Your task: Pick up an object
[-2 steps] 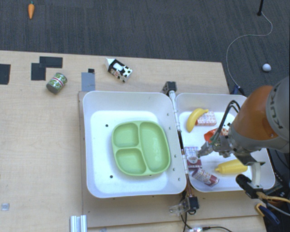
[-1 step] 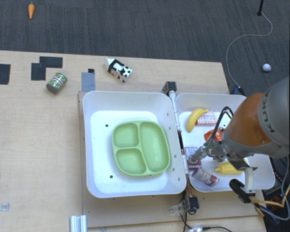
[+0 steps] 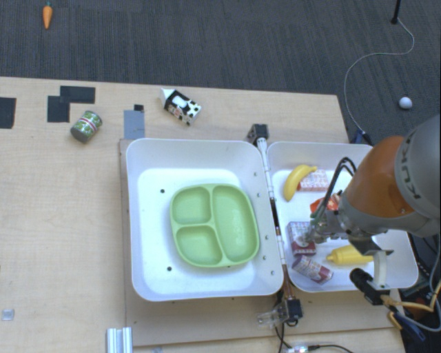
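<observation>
Pale wood bench (image 3: 62,227), seen from above at a slant, bears two shallow white bins side by side.

Left bin (image 3: 148,227): one light green divided plate (image 3: 215,225) with three compartments, lying flat near the middle.

Right bin (image 3: 406,272): yellow banana (image 3: 298,179) toward 11 o'clock, touching a red-and-white packet (image 3: 318,180) at 12 o'clock. Small red-and-white wrapped packet (image 3: 301,238) toward 8 o'clock, a second like it (image 3: 311,268) just below at 7 o'clock. Yellow squeeze bottle (image 3: 346,257) lying on its side toward 5 o'clock. A bit of orange-red (image 3: 324,204) shows near the centre, too small to name.

Arm (image 3: 393,186): grey with an orange band, entering from 3 o'clock and covering much of the right bin. Gripper (image 3: 315,231) is low over the bin's centre-left, just beside the upper wrapped packet; whether it touches or clasps anything cannot be told, and the pincer's spread cannot be told.

Bench beyond the bins: green-labelled can (image 3: 86,127) at 10 o'clock, black-and-white cow toy (image 3: 181,106) at 11 o'clock, black patches (image 3: 69,102) near the can.

Dark carpet (image 3: 207,34) past the bench: small orange carrot (image 3: 47,15) at far 10 o'clock, white ball (image 3: 406,103) at 2 o'clock.
</observation>
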